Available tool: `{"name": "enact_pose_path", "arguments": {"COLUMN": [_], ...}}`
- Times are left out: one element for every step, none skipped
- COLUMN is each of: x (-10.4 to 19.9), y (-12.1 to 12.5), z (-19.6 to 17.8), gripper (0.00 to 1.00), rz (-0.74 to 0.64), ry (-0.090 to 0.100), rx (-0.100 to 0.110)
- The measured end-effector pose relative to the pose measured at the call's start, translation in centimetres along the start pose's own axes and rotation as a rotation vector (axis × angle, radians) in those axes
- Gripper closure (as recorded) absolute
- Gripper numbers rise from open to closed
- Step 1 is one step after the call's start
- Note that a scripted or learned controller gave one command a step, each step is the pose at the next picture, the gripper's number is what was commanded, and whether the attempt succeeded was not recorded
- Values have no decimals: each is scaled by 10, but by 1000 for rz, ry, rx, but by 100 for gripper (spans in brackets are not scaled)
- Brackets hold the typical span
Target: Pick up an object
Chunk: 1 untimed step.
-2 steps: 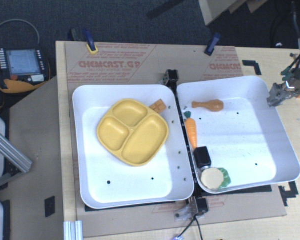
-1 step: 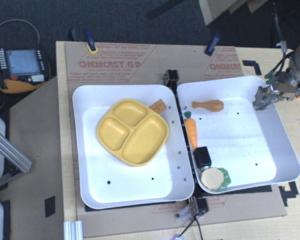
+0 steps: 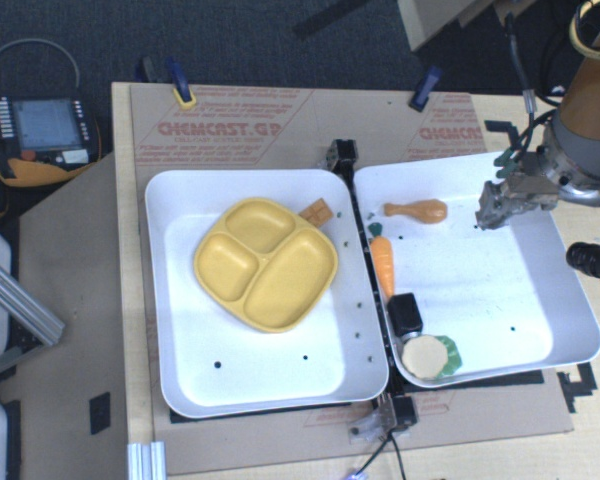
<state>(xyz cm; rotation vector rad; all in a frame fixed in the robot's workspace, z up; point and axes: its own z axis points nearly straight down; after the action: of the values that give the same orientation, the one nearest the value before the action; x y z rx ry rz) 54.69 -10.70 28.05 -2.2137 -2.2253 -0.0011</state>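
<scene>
- The arm's tool [image 3: 498,208] hangs over the far right part of the right bin [image 3: 540,298], and the step in hand reads as the approach: nothing sits between its parts, and whether it is wide or narrow cannot be told from this slant
- No target is fixed by the task; the nearest candidate is the toy drumstick [image 3: 417,210], lying on the bin floor to the tool's left, near but apart from it
- Further left and nearer the camera, the toy carrot [image 3: 382,265] lies along the bin's left wall; below it sit a small black block [image 3: 405,314] and a round cream-and-green piece [image 3: 429,356], well apart from the tool
- The yellow divided plate [image 3: 266,264] and a small brown block [image 3: 316,212] touching its rim lie in the left bin [image 3: 180,298], farthest from the tool
- The next move probably calls for a shift left over the drumstick, alignment across its narrow handle, then a descent to the bin floor
</scene>
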Motion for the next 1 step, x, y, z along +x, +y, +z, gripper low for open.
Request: {"name": "enact_pose_path", "arguments": {"x": [51], "y": [-7], "z": [22], "gripper": [100], "rz": [0], "ry": [0], "rx": [3]}}
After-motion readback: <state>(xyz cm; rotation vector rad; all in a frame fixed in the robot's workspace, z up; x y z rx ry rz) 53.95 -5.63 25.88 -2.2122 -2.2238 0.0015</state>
